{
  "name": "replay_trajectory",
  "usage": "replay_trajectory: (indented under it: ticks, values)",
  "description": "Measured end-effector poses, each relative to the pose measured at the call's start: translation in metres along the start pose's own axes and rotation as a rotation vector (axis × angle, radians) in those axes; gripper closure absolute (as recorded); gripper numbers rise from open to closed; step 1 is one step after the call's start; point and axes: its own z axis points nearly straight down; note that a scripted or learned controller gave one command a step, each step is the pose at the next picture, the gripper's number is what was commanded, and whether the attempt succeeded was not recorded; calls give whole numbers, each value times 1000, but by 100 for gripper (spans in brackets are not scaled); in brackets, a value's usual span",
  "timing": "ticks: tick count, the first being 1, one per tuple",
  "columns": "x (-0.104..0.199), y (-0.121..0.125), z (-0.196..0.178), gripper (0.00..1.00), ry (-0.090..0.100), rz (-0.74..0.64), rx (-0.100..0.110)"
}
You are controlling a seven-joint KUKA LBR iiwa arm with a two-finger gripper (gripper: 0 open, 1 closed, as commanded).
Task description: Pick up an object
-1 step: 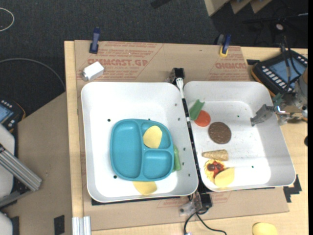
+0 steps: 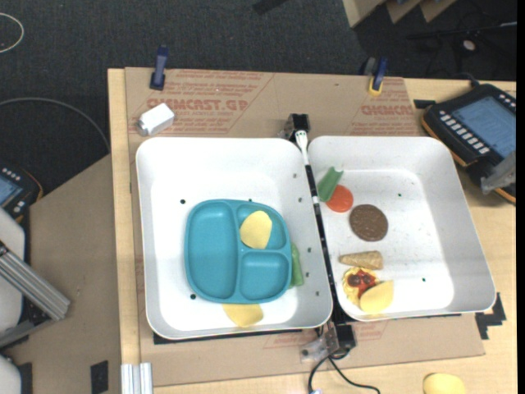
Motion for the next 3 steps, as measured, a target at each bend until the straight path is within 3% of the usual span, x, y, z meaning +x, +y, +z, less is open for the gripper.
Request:
replay_trajectory:
  ticks: [1,2,3]
  values:
    - [-2,-12,-175,0,-2,-4,-6]
    - [-2,-11,-175,100,1,-4,8]
    - [17,-14,-87,100,11,-4,23]
